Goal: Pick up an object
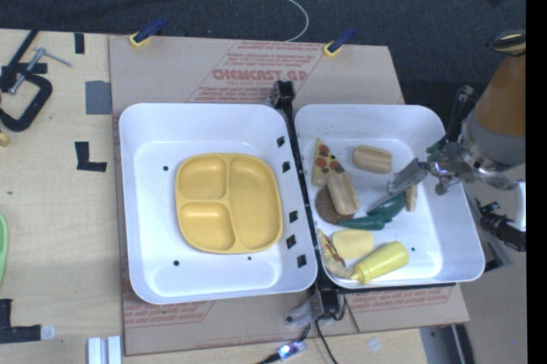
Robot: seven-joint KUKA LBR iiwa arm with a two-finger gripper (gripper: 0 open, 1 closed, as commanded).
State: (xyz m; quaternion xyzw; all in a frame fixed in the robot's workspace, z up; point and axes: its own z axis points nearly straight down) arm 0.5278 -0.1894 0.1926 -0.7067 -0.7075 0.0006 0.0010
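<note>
The camera view showed the gripper (408, 176) reaching in low over the right bin (453, 264), angled down toward the clutter of play food there — a stance that suited a grab from the side. Whether it was apart or clamped could not be told. Just below and left of its tip lay a green pepper (381, 214), likely the target, touching or nearly so. A bread roll (373, 158) sat just up-left, a yellow bottle (381, 261) nearer the front wall. The yellow divided plate (229, 202) rested flat in the left bin (145, 183), well apart.
</note>
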